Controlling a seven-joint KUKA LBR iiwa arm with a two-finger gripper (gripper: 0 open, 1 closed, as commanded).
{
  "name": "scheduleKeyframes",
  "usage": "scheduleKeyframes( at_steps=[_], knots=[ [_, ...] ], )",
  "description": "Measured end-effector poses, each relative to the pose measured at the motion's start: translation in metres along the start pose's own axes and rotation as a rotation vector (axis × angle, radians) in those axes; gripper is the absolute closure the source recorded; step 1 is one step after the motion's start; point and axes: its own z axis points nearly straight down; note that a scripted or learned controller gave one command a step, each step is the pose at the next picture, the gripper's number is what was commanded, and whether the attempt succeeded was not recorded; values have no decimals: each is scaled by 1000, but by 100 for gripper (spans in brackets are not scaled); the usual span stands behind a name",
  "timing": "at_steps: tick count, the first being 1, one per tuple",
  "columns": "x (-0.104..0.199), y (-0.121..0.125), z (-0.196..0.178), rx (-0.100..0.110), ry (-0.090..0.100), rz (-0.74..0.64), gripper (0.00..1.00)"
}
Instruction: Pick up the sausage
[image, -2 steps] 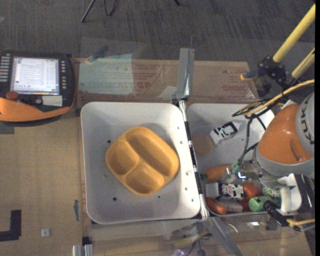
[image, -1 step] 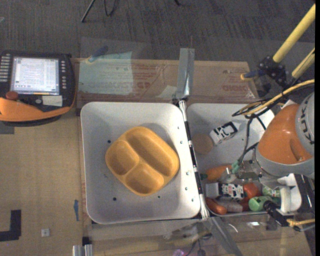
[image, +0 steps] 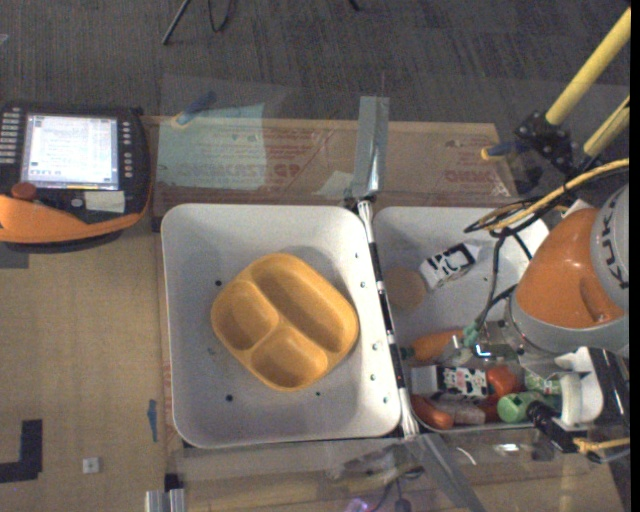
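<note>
Camera view, sausage: reddish-orange plastic sausage (image: 436, 346) in right white bin (image: 400, 230), long axis nine-to-three.
Bearing: nine o'clock of two-finger gripper (image: 487, 350), just beside.
Grip: opening indiscernible; nothing seen held.

Even, fairly bright overhead light, soft shadows. White plastic bins (image: 190, 330) near blown out, esp left one. Glare on clear plastic sheet (image: 215, 150) at far side. Overall pic soft, low-res; grey-orange robot arm (image: 575, 275) at right blurry, small items beneath it indistinct.
</note>
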Motion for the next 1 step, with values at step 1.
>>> scheduleKeyframes(
  at_steps=[1],
  knots=[
    [-6,15,0,4,4,2,0]
  ],
)
